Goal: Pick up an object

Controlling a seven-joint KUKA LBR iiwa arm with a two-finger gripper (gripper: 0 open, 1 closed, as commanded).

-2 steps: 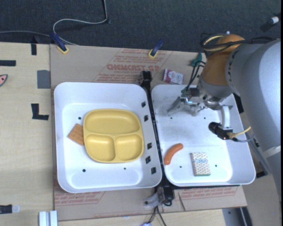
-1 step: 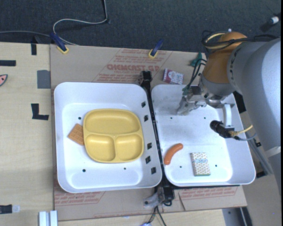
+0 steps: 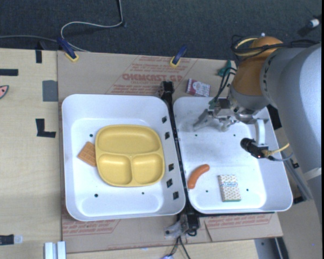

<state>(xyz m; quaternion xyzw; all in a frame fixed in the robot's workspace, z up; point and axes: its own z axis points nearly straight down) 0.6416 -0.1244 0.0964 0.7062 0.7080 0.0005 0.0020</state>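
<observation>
The arm [image 3: 291, 90] fills the right side, reaching in over the right bin [image 3: 270, 190], its orange band sitting at about 1 o'clock of that bin. Left bin [image 3: 75, 144] carries the big yellow tray [image 3: 130, 154], three compartments, with a tan cracker [image 3: 87, 154] poking out at the tray's 9 o'clock, touching or tucked under its edge.

Now the action side. The claw [image 3: 205, 120] hangs over the right bin's upper part, its metal fingers pointing toward 8 o'clock. How wide they stand, I can't tell from up here, the tips blur together, and nothing shows between them.

Candidates in this bin: the card box [image 3: 229, 188] down at 5 o'clock of the claw, and the smaller orange sausage [image 3: 198, 175] almost dead at 6 o'clock, well apart from the tips. Its long axis runs 1 to 7 o'clock, so it lies roughly along the claw's own pointing line.

My read: sausage is the nearer pick, straight down-frame from the tips, and the fingers would likely want turning to close across that slant, not along it.
</observation>
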